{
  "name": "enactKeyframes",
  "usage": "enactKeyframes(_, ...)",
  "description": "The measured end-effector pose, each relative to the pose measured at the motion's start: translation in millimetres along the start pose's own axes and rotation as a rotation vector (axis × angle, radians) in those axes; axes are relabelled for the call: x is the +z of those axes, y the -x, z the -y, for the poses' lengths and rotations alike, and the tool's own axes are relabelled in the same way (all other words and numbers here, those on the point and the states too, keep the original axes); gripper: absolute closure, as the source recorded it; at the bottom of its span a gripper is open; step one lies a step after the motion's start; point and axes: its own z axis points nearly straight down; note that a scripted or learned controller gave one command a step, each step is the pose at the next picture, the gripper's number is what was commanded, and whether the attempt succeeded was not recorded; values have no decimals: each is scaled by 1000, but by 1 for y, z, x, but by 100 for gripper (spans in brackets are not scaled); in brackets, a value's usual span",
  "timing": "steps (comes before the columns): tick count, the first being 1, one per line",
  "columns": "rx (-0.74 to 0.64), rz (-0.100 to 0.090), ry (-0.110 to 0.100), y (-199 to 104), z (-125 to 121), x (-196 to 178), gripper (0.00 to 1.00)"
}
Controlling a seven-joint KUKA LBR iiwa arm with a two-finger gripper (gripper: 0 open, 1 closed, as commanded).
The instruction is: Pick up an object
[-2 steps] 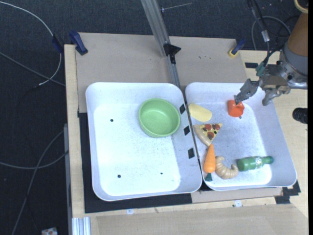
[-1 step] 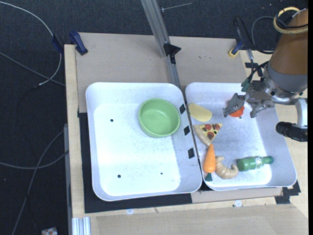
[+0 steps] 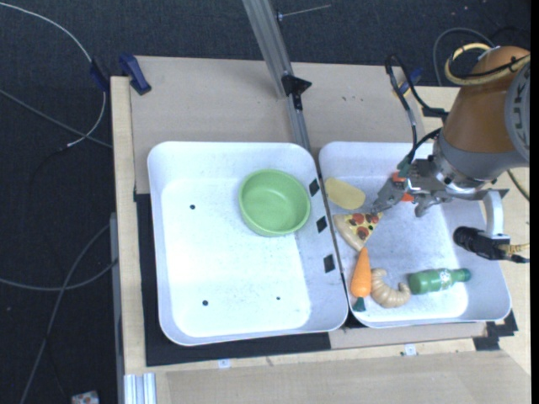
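Two bins: L (image 3: 168, 225) w/ green bowl (image 3: 274, 201); R (image 3: 438, 242) w/ carrot (image 3: 361, 273), bottle (image 3: 437, 280).

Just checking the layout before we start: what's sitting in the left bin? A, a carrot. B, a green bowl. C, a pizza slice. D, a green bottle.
B: the green bowl sits in the left bin, while the bottle, carrot and pizza slice lie in the right bin.

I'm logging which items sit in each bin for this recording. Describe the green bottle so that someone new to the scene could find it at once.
Look at the right bin, the one that the arm reaches into. Along its near edge lies a row of small items: a carrot, a tan croissant-like piece, then the green bottle furthest right. It lies on its side and is the one green item in that bin.
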Motion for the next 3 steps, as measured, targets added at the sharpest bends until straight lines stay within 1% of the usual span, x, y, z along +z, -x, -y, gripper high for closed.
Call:
enactKeyframes(1, 0, -1, 1, -2, 5, 64, 0)
enactKeyframes(2, 1, -1, 12, -2, 3, 47, 100)
enactKeyframes(3, -3, 4, 23, -12, 3, -15, 100)
